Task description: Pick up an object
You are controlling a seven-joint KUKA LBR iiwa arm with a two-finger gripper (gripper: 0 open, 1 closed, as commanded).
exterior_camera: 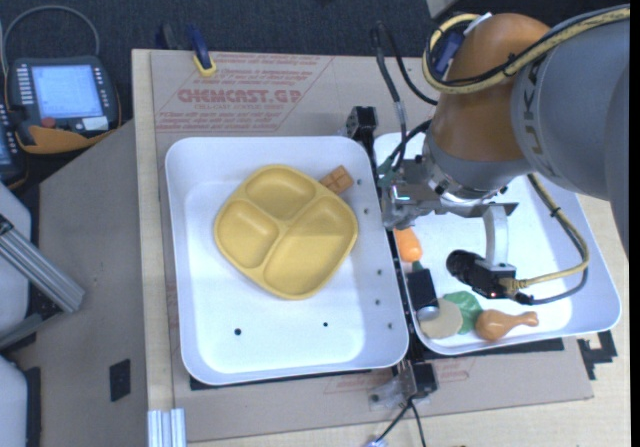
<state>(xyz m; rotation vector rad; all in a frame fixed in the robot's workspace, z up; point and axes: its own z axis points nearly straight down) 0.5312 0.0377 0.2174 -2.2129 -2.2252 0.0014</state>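
My gripper (pixel 402 207) hangs over the left side of the right bin (pixel 590 280), under the grey and orange wrist. Just below it an orange piece (pixel 406 243) lies against the bin's left wall; I cannot see whether they touch. Nearer the front lie a black block (pixel 421 287), a green item (pixel 466 302), a round beige piece (pixel 443 321) and a brown drumstick-shaped toy (pixel 503 322). In the left bin (pixel 200 315) lies a yellow divided plate (pixel 286 230) with a small brown block (pixel 337 179) at its far right corner.
The arm's bulk covers the far part of the right bin. The wall between the two bins runs just left of my gripper. A cardboard sheet (pixel 250 90) lies behind the bins, and a pendant with a screen (pixel 62 95) sits at the far left.
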